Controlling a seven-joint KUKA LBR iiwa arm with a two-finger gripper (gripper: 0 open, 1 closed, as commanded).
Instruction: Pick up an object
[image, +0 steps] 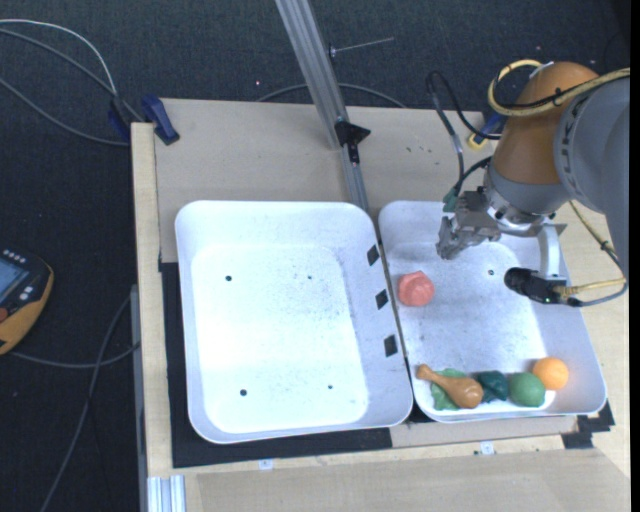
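My arm ran off the right edge. My gripper (452, 243) hung over the far end of the right bin (585, 385); I couldn't tell how my fingertips stood, too dark and small. The pink object (416, 289) lay just beside them, untouched.

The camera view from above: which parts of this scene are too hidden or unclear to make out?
- Grey two-finger gripper, camera view: fingertips small and dark, the wrist above covers them; its grip is unreadable.
- Dark teal toy: wedged between the brown drumstick-shaped toy and the green round toy; shape unclear.
- Orange-and-black handheld device: cut off by the left edge.
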